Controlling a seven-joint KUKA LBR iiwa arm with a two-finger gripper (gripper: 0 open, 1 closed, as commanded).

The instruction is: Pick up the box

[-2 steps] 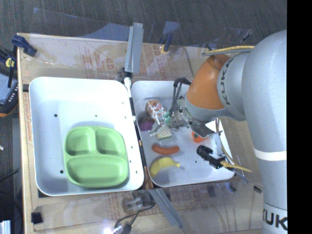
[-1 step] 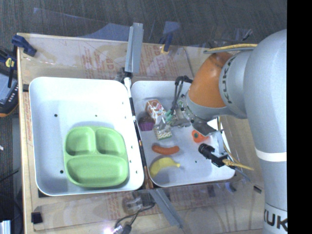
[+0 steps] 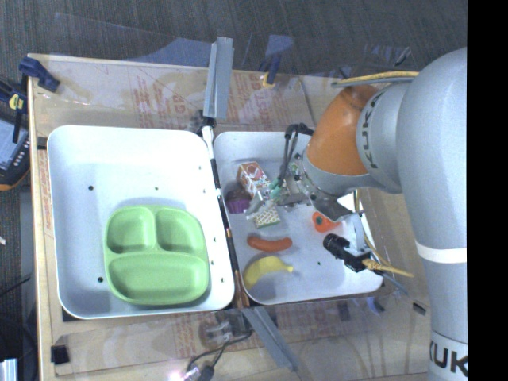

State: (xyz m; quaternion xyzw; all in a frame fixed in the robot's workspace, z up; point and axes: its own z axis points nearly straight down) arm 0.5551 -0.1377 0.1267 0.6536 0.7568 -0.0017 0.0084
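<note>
In the right half of the frame, the shallow white right-hand bin (image 3: 321, 282) held the small cardboard box (image 3: 252, 178), printed in red and white. The box stood in the bin's upper left part, near the wall shared with the other bin. Just right of the box and slightly lower hung the two-finger gripper (image 3: 277, 195), under the grey arm (image 3: 432, 173) with its orange band (image 3: 340, 143), which reached in from the right edge. Whether the gripper was spread or pressed together could not be told, as its tip was a dark tangle against the bin floor. Nothing could be seen held in it.

Below the box lay a small dark purple rounded object (image 3: 236, 203), close to the dividing wall. Beside that, under the gripper, was a pale piece with a checkered pattern (image 3: 267, 216). Lower still lay a red sausage-shaped toy (image 3: 270, 244), and below that a yellow plastic banana (image 3: 267, 270) near the bin's bottom left corner. A small orange-red object (image 3: 321, 221) sat to the right of the sausage, partly under the arm.

In the left half of the frame, the shallow white left-hand bin (image 3: 119, 161) held a green plastic plate with three compartments (image 3: 156, 254), lying flat in its lower part. Both bins rested on a pale wooden bench (image 3: 119, 90).
</note>
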